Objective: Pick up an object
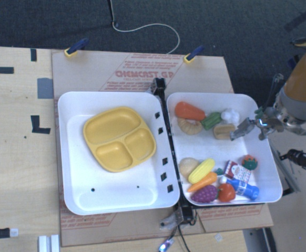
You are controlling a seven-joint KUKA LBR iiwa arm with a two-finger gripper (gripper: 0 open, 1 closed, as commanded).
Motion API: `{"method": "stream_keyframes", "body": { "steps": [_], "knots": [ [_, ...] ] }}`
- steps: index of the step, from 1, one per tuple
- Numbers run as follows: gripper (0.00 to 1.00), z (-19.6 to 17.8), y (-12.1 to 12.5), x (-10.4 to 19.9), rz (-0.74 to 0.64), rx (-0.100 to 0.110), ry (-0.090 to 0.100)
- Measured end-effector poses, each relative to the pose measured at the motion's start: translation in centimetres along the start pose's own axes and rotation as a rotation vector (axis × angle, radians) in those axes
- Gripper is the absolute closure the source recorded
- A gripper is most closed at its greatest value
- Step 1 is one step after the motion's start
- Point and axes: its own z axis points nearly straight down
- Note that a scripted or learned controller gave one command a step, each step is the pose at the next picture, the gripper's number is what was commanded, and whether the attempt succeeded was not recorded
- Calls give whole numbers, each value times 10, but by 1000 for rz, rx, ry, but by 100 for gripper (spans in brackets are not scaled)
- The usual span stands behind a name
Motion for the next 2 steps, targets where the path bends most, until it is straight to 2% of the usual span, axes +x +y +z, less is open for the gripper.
{"method": "stream_keyframes", "body": {
  "steps": [1,2],
  "knots": [
    [100,-10,0,1,-1,0,0],
    [100,-105,2,40,-5,-9,-2]
  ]
}}
